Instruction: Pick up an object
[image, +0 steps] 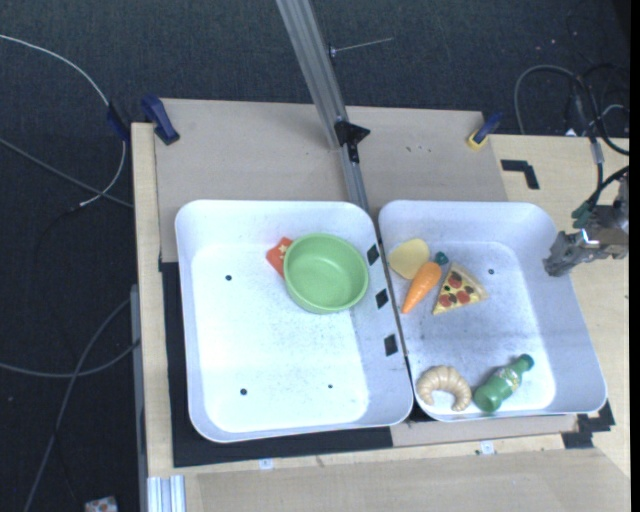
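The right bin (560, 340) holds a yellow rounded piece (408, 257), an orange carrot (421, 286) and a pizza slice (458, 290) near its back left. A tan croissant (446, 386) and a green bottle (502, 384) lie by its front edge. In the left bin (230, 330) a green bowl (324, 272) stands at the back right, with a small red-orange piece (277, 255) tucked behind its left side. My gripper (563, 254) hangs over the right bin's back right rim, apart from every object.
A slanted metal rail (330, 95) runs down from the top to the gap between the bins. Blue and yellow clamps (158, 118) sit at the bench's back corners. Cables (575, 95) hang at the upper right, beside the arm.
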